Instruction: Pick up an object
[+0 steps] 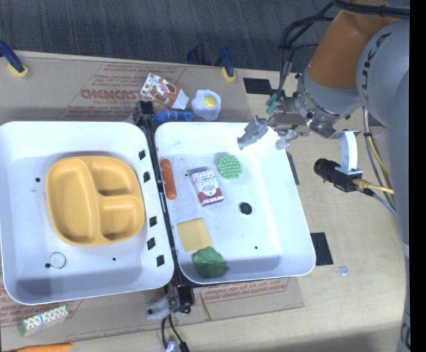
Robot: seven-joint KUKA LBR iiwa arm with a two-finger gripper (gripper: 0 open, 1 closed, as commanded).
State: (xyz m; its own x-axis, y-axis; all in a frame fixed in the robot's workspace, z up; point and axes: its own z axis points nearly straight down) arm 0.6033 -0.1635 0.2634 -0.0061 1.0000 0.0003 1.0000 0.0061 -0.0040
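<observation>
Camera view, writing first: red print on the cardboard sheet (110, 94) under both bins, with letters like "CHEMC" partly legible behind the left bin, the rest too faint to read. More red print on the strip of cardboard below the right bin, unreadable. On the red packet (206, 185), a pale label with a picture, its words too small to make out. On the small printed box (158, 88) behind the bins, red and white pattern, no legible text.

In the right bin (300, 248): green bumpy ball (229, 166) near the back, just beside the red packet; orange sausage (169, 179) lying along the left wall; yellow slice (195, 234) flat near the middle; green leafy piece (210, 262) against the front wall; small dark disc (245, 209) alone on open floor. Wide bare floor along the right wall and the front right corner.

Above the back right corner of that bin, the gripper (266, 138), spread apart, nothing between its fingers (251, 136), near the ball but apart from it.

In the left bin (7, 145): yellow divided tray (95, 198) taking up the centre, with a bare margin of floor all round.

Outside the bins: white and yellow egg-like toy (207, 103) just behind the right bin's back rim, blue clamps (11, 57) at the cardboard's far edge.
</observation>
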